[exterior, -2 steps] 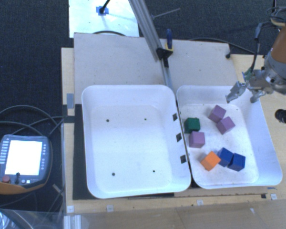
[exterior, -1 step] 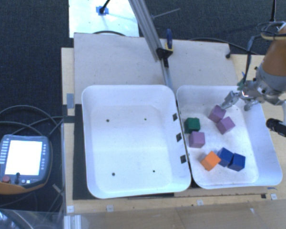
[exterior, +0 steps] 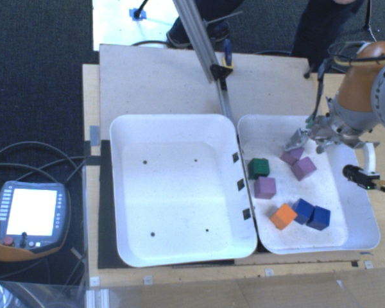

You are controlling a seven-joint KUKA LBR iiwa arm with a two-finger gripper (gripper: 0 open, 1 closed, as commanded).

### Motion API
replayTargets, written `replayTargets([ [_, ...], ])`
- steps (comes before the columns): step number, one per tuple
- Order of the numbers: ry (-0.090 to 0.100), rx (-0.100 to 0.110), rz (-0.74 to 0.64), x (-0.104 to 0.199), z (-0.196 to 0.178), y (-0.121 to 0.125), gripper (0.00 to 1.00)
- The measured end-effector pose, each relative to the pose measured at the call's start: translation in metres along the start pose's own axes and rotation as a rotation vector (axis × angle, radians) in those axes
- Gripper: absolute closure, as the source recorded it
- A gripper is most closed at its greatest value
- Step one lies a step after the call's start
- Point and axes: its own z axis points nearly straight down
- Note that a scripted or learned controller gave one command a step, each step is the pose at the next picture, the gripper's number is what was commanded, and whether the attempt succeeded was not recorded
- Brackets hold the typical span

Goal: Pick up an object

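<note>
The worktop (exterior: 160, 76) is carrying two white bins side by side, so that things can be moved between them. The left bin (exterior: 173, 191) is lying in the middle of the frame. The right bin (exterior: 359, 230) is holding all the blocks, loosely scattered. The arm (exterior: 362, 92) is reaching in from the right edge, and its gripper (exterior: 306, 141) is hanging over the upper part of this bin, just above a purple block (exterior: 292, 155). I cannot tell if the fingers are wide or narrow. Another purple block (exterior: 303, 168) is sitting just beside it, a third purple block (exterior: 265, 187) and a green block (exterior: 259, 167) nearer the centre, and an orange block (exterior: 283, 216) and two blue blocks (exterior: 311, 213) lower down.
</note>
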Motion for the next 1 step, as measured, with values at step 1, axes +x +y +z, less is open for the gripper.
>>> replayTargets([
  [1,-0.003,-0.008,-0.003,-0.001,-0.0153,0.0022,1.0],
])
